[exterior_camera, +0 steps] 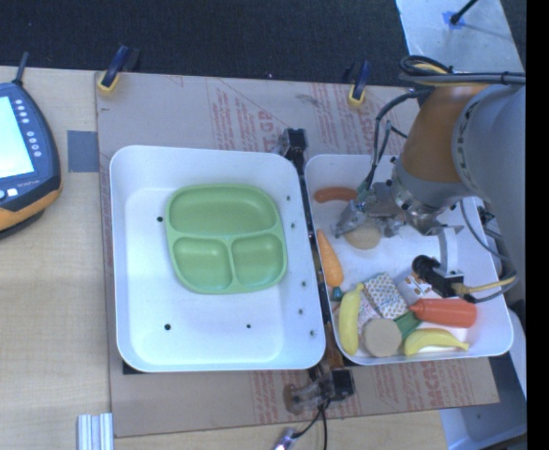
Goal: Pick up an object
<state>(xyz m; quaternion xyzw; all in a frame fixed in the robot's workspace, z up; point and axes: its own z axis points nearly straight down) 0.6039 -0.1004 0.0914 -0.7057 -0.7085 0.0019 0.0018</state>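
Observation:
My gripper (357, 219) is low in the back half of the right bin (499, 340), under the grey arm with its orange band (434, 139). It hangs directly over a pale beige round object (364, 238) and partly covers it. A brown sausage (333, 195) lies just behind-left of the gripper. An orange carrot (329, 259) rests along the bin's left wall. Near the front are a yellow banana (349, 319), a patterned packet (383, 295), a tan disc (382, 338), a second banana (434, 343) and a red-orange piece (443, 312).
The left bin (143, 336) holds a green divided plate (226, 238). A tablet-like pendant (7, 162) lies at the far left of the bench. Clamps and a black bracket (294, 142) sit at the bins' back edge, and cables (485, 289) trail off the arm.

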